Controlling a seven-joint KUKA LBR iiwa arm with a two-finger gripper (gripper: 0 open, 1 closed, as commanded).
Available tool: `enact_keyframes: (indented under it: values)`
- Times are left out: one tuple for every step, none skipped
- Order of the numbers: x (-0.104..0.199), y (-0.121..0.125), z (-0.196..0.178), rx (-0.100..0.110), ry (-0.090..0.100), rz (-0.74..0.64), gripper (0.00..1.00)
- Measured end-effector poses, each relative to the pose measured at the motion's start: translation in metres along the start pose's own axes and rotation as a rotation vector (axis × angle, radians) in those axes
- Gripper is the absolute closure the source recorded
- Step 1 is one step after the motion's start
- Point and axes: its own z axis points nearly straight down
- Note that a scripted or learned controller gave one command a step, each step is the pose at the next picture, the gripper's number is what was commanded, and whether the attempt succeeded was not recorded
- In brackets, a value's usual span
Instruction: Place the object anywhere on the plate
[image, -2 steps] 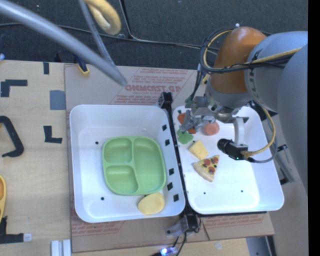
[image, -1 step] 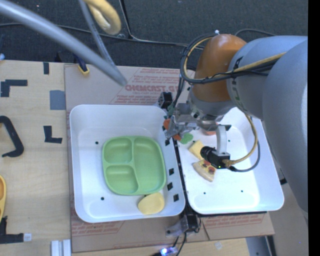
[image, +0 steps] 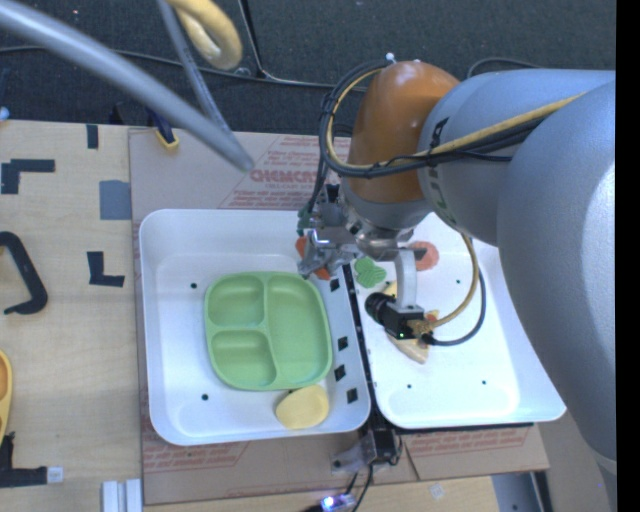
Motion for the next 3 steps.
enact_keyframes:
  values:
    - [0.052, -0.014, -0.009, 0.001, 0.0, 0.0, 1.0]
    - [0.097, -0.021, 0.013, 0.004, -0.003, 0.002, 1.0]
    - [0.095, -0.021, 0.012, 0.002, -0.002, 0.004, 0.0]
